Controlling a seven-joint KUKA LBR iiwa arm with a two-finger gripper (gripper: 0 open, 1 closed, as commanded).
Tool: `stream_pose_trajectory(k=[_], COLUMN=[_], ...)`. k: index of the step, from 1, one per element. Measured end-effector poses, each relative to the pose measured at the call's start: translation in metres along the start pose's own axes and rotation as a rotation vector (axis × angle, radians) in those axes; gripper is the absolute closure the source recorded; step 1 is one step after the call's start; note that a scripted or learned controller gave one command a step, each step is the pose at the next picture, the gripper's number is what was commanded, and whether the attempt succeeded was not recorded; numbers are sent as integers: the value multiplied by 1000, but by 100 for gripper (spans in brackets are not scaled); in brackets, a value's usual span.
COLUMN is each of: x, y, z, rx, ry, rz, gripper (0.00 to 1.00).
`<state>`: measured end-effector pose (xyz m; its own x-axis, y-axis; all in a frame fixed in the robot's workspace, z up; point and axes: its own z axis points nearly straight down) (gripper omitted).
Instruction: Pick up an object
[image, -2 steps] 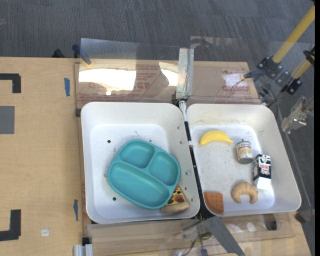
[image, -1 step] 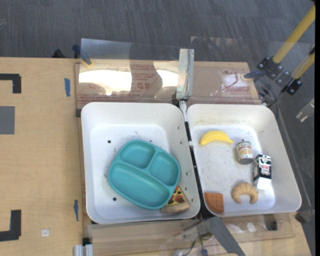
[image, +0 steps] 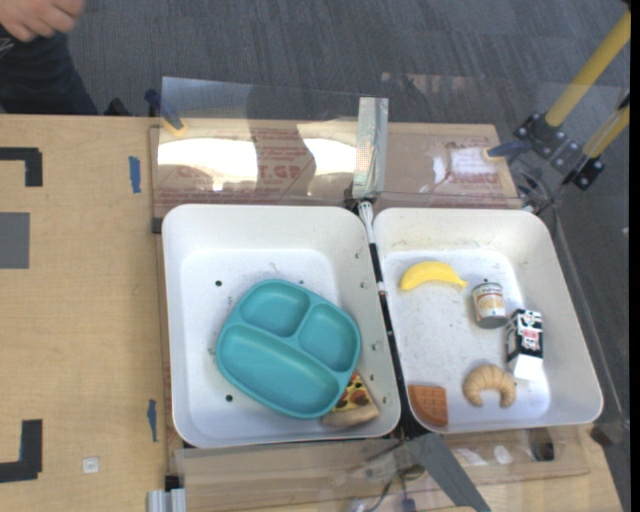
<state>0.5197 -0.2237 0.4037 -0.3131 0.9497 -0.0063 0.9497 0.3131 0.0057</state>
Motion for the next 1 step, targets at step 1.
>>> stream_pose_trajectory(k=[1], x=[14], y=[-37], z=[-18], rx=[4], ry=[1], rz=[430], gripper=[100])
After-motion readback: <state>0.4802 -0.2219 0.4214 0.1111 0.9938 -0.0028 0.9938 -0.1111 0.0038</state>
